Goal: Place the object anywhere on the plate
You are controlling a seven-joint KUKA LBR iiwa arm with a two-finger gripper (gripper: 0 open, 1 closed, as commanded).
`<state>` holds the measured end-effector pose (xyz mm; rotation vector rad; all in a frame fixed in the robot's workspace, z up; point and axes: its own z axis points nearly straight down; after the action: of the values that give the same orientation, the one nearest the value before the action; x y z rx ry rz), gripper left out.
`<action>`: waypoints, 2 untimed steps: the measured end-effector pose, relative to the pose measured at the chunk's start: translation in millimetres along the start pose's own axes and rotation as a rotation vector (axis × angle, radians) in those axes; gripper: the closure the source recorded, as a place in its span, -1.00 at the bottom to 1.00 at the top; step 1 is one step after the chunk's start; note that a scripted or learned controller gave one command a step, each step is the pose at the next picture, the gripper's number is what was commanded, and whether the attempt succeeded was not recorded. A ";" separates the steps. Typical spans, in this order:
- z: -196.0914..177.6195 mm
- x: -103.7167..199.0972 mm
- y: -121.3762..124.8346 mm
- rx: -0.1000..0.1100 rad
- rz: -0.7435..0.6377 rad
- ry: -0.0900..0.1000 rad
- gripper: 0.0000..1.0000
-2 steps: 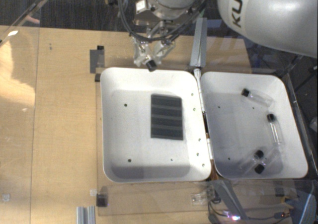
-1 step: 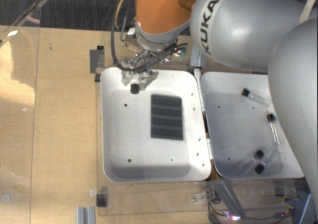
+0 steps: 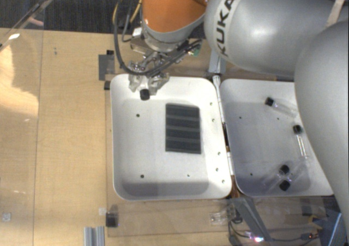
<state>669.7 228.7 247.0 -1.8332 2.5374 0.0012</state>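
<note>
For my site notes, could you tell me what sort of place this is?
Probably a robotics lab test bench: a KUKA arm reaches over two white bins, beside a wooden benchtop and loose cabling.

Looking like a robotics lab: grey KUKA arm (image 3: 262, 21) w/ orange band is reaching in from upper right over a wooden tabletop (image 3: 54, 130) carrying two white bins (image 3: 117, 130), cables (image 3: 256, 231) trailing at bottom edge.
</note>
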 end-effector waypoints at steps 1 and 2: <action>-113.1 4.7 -2.4 0.003 -0.361 -0.002 1.00; -46.2 -7.6 2.6 0.000 0.297 0.001 1.00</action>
<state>669.2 236.4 293.3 -1.4386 2.7817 0.0031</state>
